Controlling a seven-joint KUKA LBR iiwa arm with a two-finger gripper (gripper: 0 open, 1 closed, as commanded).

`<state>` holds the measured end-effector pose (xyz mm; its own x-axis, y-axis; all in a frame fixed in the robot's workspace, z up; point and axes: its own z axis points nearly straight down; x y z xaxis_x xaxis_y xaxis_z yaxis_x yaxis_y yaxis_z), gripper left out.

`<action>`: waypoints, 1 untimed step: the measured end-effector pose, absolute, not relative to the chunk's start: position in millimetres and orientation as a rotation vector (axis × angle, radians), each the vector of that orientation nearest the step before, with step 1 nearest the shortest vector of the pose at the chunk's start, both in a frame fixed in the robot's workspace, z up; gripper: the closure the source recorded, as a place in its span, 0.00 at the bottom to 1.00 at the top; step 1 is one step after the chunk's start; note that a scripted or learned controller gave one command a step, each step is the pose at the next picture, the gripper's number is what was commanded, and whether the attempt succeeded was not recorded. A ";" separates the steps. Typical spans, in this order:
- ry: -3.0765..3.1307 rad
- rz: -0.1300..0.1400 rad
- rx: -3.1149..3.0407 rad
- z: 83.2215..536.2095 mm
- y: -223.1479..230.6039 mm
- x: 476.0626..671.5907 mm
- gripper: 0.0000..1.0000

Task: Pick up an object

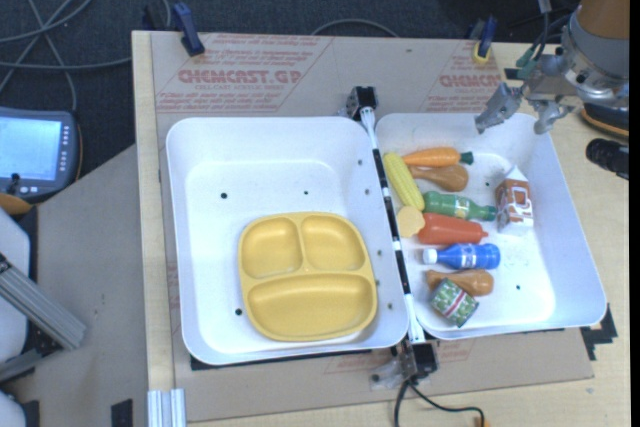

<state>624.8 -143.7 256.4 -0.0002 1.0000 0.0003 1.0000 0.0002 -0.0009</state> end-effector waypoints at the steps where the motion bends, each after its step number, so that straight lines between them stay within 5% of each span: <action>1: -2.209 0.015 -2.209 92.5 -106.3 576.0 0.00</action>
